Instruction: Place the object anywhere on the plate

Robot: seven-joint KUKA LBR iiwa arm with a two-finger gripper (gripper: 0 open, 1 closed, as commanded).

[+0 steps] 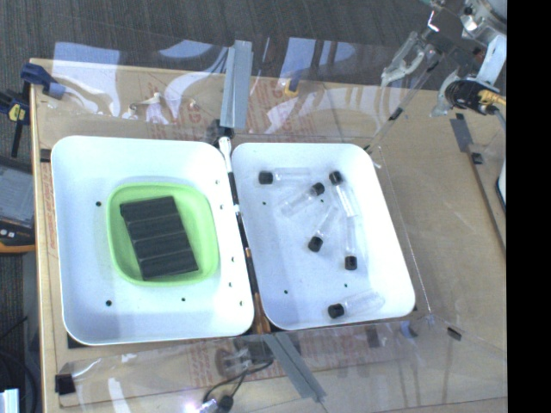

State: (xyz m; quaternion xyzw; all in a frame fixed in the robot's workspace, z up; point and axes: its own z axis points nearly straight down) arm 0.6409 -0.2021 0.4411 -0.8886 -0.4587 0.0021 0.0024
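Clear vials with black caps lie scattered in the right bin.
One vial [301, 200] rests near the middle of the right bin [392, 256]; the green plate [205, 222], bearing a black ridged block [158, 237], sits in the left bin [77, 231]. The gripper [411, 58] hangs open beyond the bins.

The arm [482, 24] is getting cut off by the top right corner, so little more than its wrist is showing. The gripper [411, 58] is blurring into the bench, its fingers too faint to read. The clear tubes [320, 209] are fading into the white bin [392, 231], leaving mainly their black caps [315, 243] visible.
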